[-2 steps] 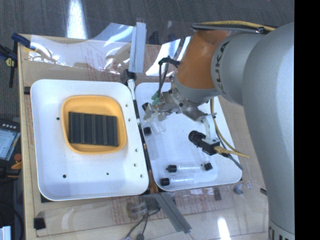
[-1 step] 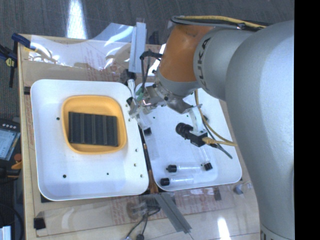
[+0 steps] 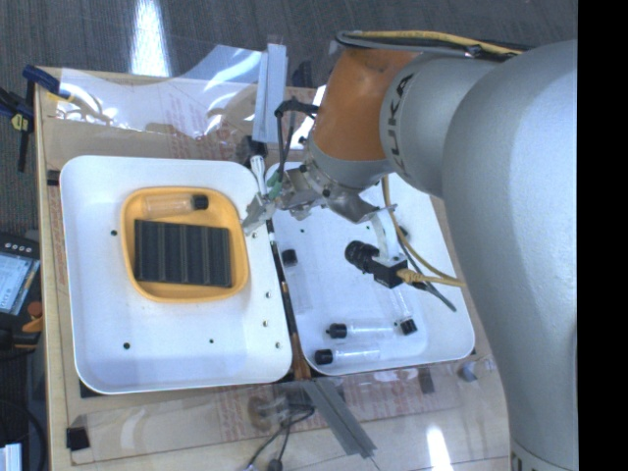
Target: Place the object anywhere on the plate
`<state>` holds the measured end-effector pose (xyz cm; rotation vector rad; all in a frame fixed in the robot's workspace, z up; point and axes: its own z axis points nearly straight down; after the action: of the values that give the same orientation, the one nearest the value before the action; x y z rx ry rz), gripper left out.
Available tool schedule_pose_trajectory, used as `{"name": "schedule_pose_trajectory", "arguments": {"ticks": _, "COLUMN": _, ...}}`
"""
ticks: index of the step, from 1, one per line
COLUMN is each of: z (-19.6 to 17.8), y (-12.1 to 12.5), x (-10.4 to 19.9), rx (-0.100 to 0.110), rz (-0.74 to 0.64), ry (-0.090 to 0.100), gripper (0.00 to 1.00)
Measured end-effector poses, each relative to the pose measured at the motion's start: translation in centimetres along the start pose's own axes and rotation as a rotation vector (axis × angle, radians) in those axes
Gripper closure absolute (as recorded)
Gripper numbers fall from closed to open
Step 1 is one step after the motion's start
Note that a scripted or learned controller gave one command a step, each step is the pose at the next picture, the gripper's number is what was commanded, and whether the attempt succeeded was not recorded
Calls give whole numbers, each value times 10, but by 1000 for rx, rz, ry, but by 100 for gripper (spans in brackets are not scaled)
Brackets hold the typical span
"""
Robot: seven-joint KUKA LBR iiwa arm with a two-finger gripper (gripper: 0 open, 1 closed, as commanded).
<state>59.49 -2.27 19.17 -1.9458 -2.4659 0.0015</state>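
Two shallow white bins on the bench, left bin [image 3: 98,351] and right bin [image 3: 446,337] side by side. Inside the left bin, a yellow rectangular plate [image 3: 183,281] carrying a black ribbed block [image 3: 186,253] and, along its upper edge, a clear plastic tube with a black cap [image 3: 177,203]. More clear tubes with black caps [image 3: 363,334] scattered across the right bin, near its lower edge and by the divide. Grey arm with orange band [image 3: 365,116] reaching in from the right, gripper [image 3: 263,207] low over the seam between the bins, just beside the plate's right rim. Cannot tell how far apart the tool stands or whether anything sits in it.
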Motion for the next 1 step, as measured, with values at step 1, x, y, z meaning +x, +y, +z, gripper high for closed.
{"name": "schedule_pose_trajectory", "arguments": {"ticks": 1, "z": -10, "y": 0, "x": 0, "rx": 1, "rz": -2, "ry": 0, "gripper": 100}}
